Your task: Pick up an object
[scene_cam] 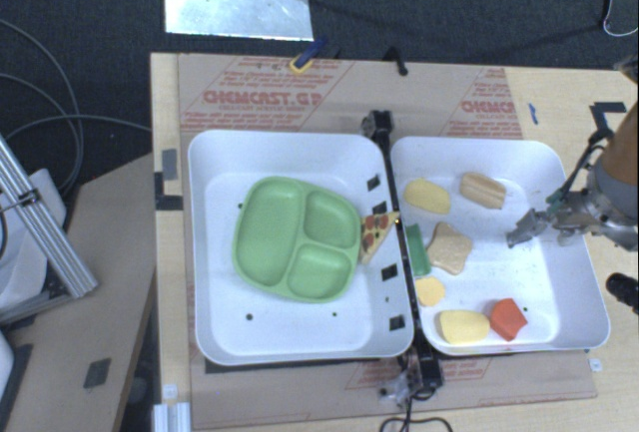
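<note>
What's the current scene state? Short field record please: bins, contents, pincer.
left bin: white, shallow; holds a green plastic compartment tray
pizza slice toy: at the left bin's right edge, beside the tray
right bin: white, shallow; holds the food toys
right bin contents: tan bread roll, yellow lump, toast slice, green stick, small yellow disc, yellow oval, orange-red block
pincer: above the right bin, nothing seen between its fingers

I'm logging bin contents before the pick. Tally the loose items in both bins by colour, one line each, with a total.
Green: 2, the divided plate and the green strip.
Yellow: 3, at and.
Tan: 2, the bread roll and the toast slice.
Red-orange: 1, the block.
Mixed: 1, the pizza slice.
Total: 9
</note>
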Action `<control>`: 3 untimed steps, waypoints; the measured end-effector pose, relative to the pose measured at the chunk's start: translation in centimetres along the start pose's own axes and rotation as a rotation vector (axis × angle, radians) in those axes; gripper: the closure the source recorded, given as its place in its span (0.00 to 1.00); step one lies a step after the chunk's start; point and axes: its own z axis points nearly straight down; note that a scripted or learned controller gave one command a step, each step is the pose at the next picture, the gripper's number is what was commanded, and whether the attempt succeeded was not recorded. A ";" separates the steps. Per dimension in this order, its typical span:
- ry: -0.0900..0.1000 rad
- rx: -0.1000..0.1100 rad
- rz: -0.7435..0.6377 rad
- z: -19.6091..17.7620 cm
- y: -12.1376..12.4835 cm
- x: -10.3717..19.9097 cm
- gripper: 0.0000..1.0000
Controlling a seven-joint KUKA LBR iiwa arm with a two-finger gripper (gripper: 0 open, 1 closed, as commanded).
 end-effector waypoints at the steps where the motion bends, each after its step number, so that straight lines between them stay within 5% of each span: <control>1: -0.002 -0.010 -0.010 -8.9 -4.6 4.3 0.00; 2: 0.005 -0.003 -0.008 7.4 -1.0 0.4 0.00; 3: -0.005 -0.015 -0.009 -6.7 -4.0 2.2 0.00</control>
